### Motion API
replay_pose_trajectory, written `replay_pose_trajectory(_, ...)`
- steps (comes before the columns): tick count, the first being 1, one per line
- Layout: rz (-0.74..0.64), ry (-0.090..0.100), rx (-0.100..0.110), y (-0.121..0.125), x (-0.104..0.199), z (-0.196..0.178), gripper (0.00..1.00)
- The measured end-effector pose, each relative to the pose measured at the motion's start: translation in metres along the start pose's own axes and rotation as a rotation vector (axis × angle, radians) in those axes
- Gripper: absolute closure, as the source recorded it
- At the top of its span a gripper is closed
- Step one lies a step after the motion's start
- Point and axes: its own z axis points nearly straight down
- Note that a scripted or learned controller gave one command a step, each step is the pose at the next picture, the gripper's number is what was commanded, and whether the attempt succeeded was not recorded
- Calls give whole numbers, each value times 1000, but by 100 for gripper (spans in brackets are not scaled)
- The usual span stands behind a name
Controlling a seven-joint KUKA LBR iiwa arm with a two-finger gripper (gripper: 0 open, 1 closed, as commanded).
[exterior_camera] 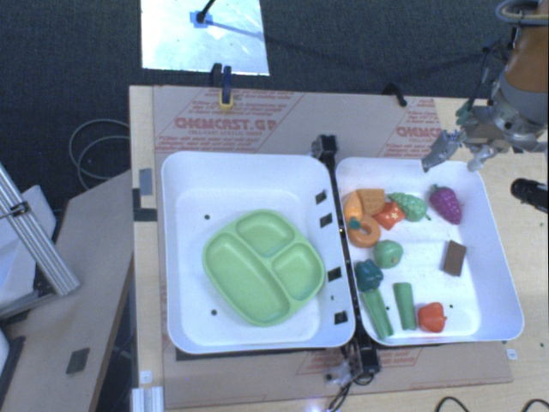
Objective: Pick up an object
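My gripper (457, 151) hangs at the back right, above the far rim of the right bin (497, 264), with its two fingers spread open and nothing between them. Just in front of it lie purple grapes (445, 202) and a green leafy piece (410, 204). Further left sit an orange ring (362, 228), an orange block (371, 199) and a red piece (388, 215). A green apple (388, 252), a teal piece (369, 274), two green sticks (404, 305), a red pepper (431, 317) and a brown block (454, 258) fill the front half.
The left bin (184, 187) holds a light green divided plate (263, 267). A black divider (336, 230) runs between the bins. A clamp (225, 88) stands at the bench's back edge, and cables lie off to the left.
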Motion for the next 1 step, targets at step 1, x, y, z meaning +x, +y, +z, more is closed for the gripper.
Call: replay_pose_trajectory(1, -2, -2, -11, 2, 0, -7, 0)
